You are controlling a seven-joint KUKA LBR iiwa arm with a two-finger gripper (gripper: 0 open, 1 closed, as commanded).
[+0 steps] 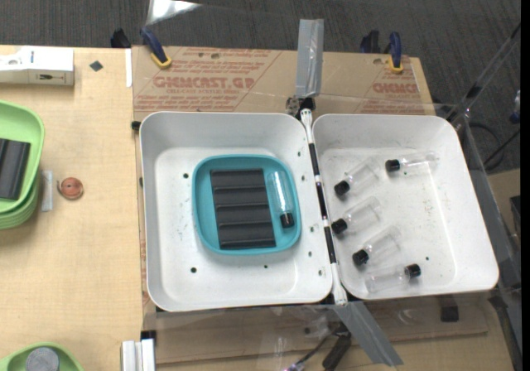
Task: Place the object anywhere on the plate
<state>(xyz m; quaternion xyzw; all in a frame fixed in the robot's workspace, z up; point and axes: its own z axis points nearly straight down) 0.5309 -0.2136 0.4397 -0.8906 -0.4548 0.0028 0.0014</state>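
Camera view, nearest edge first: a round green container with a grey lid sits at the near left corner of the light wooden table, and dark tools lie just in front of the two bins.

Left white shallow plastic bin: it holds a teal rounded-square plate, set roughly in the middle. A black ribbed insert covers most of the plate's floor. The task's thing, a clear plastic vial with a black cap, lies on its side on the plate, along the right edge of the insert, with its cap towards the near side.

Right white shallow plastic bin: five more clear black-capped vials lie loose on its floor, all on their sides. Nearest is one by the near right corner; then one and another towards the bin's left wall; further back a fourth; furthest, a fifth.

Whether the hand is spread or pressed together cannot be told.

Left of the bins, a small orange disc rests on the table, just beside a light green tray that carries a black object. Beyond the bins lies a brown cardboard sheet with red printing, held by two blue-and-yellow clamps. A grey tape strip runs back from the seam between the bins. A white box lies at the far left.
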